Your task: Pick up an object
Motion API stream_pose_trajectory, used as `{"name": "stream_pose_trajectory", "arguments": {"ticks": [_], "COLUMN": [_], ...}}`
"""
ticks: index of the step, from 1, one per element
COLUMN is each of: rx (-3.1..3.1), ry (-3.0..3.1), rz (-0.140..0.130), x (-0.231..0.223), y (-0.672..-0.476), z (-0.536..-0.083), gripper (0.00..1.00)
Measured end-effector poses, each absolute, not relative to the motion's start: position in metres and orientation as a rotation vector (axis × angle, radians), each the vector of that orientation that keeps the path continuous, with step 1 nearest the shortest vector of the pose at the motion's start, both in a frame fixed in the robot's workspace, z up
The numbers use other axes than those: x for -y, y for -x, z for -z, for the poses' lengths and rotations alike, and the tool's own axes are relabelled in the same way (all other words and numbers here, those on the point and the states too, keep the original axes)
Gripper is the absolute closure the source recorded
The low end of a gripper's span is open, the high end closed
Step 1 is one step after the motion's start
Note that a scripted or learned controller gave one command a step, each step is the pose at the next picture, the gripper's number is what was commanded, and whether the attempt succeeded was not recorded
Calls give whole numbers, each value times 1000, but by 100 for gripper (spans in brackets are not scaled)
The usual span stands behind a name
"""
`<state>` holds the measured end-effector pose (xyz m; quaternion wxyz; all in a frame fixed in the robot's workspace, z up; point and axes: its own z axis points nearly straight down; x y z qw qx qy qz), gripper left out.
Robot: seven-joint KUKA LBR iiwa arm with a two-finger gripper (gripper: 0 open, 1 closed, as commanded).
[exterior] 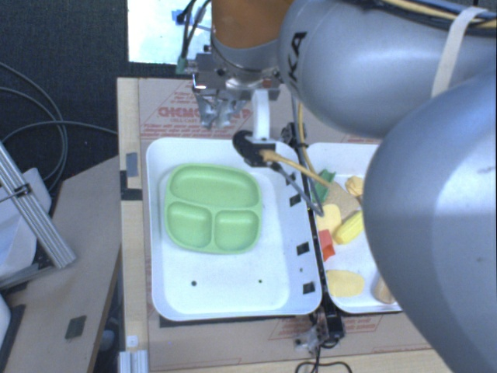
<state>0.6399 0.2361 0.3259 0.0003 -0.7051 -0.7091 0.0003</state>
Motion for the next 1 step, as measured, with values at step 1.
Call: {"name": "stream_pose_trajectory", "arguments": {"ticks": [1], "rx": [2221], "ry": [2220], "rz": [-6], "x": [-234], "y": [-669], "z": [-238], "gripper": [100]}}
